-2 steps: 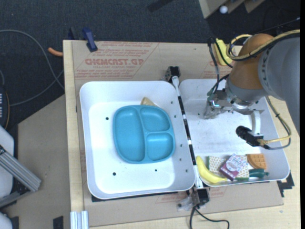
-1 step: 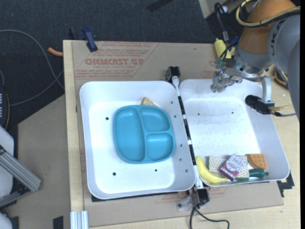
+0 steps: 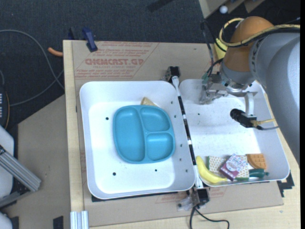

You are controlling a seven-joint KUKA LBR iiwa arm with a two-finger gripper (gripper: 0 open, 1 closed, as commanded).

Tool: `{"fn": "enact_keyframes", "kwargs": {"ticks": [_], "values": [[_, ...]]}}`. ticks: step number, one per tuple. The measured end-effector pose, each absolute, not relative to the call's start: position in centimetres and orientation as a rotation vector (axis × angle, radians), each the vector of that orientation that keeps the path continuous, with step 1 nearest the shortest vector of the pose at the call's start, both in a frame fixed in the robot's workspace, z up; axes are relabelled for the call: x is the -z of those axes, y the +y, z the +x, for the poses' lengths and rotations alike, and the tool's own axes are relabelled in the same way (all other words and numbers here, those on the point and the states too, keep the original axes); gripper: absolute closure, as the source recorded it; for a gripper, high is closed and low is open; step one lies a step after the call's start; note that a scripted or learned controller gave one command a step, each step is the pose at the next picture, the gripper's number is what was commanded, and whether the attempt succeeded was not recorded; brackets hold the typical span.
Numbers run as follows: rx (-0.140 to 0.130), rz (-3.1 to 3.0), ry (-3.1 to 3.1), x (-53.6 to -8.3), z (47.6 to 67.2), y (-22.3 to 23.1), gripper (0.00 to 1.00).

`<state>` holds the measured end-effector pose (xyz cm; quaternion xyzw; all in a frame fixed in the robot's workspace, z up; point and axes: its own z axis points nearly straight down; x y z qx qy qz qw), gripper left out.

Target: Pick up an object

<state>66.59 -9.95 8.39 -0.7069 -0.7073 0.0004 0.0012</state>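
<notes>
The banana [image 3: 208,172] lies in the right bin [image 3: 281,161], at its near-left corner, well below the jaws [image 3: 209,95]. Its long axis runs from upper left to lower right, curving, with one tip by the bin's divider and the other toward the packets [image 3: 233,166] beside it. A waffle [image 3: 256,161] sits at the far end of that row. On the table [image 3: 114,61], left of and above the jaws, red print reads "CHEMCAST". The jaws hang low over the far-left part of the right bin; how wide they stand I cannot tell. A blue plate [image 3: 143,132] fills the left bin [image 3: 90,128].
</notes>
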Motion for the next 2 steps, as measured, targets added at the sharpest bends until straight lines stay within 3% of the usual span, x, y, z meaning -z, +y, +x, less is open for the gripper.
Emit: {"fn": "enact_keyframes", "kwargs": {"ticks": [1,2], "values": [[0.000,-2.223,-2.222,-12.2,65.1,-12.7,1.00],[0.000,-2.220,-2.222,-8.4,66.6,-10.9,1.00]]}}
